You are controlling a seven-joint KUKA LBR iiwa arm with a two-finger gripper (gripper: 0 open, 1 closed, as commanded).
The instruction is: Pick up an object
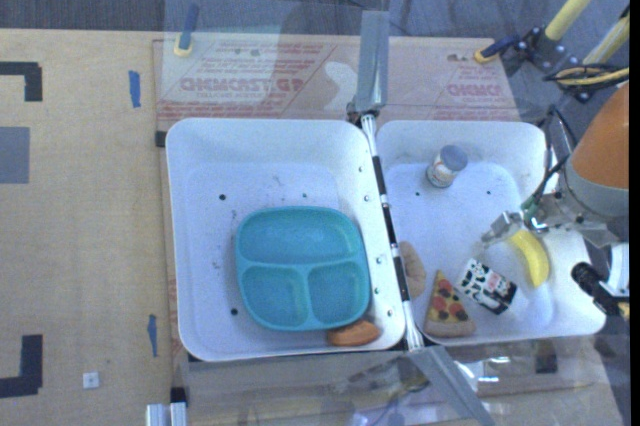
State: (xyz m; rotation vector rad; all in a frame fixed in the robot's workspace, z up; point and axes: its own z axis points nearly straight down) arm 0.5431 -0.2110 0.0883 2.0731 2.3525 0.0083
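Yellow banana (532, 257) sat right under gripper (515, 226), couldn't tell grip state tbh. Checkered box (488, 285) just beside banana, bin wall (556, 319) near: easy nudge, slip.

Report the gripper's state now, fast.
Gripper: low in the right bin, by the banana; open or closed cannot be told.

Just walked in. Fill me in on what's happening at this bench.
A grey arm with an orange band reaches into the right bin, its claw right by a yellow banana. A pizza slice toy, a black-and-white item and a small jar lie nearby. The left bin holds a teal divided tray.
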